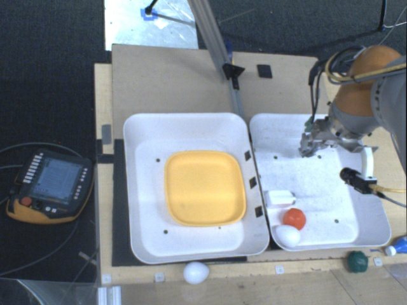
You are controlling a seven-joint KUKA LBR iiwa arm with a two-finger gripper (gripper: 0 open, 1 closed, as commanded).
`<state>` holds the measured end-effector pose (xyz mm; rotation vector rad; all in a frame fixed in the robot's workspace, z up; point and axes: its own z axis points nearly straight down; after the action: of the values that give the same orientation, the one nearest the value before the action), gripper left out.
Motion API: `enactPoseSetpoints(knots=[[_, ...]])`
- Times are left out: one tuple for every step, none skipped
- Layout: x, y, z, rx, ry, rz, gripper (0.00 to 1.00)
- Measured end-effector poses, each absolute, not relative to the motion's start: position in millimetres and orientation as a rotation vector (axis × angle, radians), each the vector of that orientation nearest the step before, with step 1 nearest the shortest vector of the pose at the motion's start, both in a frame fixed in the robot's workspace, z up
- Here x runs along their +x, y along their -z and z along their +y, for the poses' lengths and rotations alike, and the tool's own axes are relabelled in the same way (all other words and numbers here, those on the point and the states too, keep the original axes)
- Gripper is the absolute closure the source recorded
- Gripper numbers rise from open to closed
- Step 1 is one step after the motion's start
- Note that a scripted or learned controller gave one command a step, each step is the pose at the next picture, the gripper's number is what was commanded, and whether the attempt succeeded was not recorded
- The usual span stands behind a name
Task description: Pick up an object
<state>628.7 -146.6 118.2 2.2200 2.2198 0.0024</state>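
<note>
The right bin point(331, 189) holds a red ball point(294, 218), a white egg-shaped object point(287, 236) just below it, and a small white block point(280, 199) near its left wall. My gripper point(310, 146) hangs over the upper middle of this bin, well above and to the right of those objects. Nothing shows between its fingertips. The left bin point(143, 170) holds a yellow square plate point(205, 187).
A white egg point(196, 272) lies on the bench in front of the left bin. A dark green ball point(357, 261) sits at the bench's front right. A teach pendant point(48, 186) rests on the floor to the left. A metal pole point(213, 33) slants behind the bins.
</note>
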Motion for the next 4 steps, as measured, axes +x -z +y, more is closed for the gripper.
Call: enactPoseSetpoints(knots=[[631.5,-181.3,-150.0,2.217,-0.006,2.218,1.0],[638.0,-225.6,-149.5,2.218,-0.005,2.22,1.0],[638.8,-276.5,-149.7,2.217,-0.005,2.219,1.0],[634.8,-263.0,-99.2,2.217,-0.001,2.227,1.0]])
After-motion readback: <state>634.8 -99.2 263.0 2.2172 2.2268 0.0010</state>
